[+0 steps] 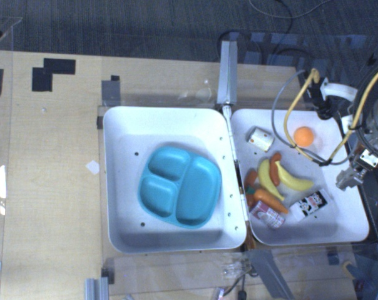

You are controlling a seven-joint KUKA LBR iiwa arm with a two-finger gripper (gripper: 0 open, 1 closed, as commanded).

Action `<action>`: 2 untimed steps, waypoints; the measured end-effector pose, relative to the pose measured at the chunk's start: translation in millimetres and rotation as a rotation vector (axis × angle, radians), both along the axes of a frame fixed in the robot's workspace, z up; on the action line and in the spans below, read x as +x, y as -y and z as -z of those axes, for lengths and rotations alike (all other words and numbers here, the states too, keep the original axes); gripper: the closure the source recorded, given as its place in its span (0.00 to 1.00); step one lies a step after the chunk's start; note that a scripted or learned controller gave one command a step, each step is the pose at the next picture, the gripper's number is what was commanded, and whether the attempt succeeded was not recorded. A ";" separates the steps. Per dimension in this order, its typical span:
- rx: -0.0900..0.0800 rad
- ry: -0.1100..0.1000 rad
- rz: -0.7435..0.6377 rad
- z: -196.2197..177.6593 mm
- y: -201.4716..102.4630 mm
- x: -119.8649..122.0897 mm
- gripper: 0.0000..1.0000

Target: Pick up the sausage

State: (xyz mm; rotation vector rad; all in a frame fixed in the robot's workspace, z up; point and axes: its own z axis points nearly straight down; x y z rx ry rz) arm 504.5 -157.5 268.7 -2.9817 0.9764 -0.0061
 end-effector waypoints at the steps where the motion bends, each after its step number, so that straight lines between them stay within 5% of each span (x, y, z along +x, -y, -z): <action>1: -0.002 -0.001 -0.179 48.7 28.0 -10.2 1.00; 2: -0.003 0.002 -0.286 46.9 14.9 22.6 1.00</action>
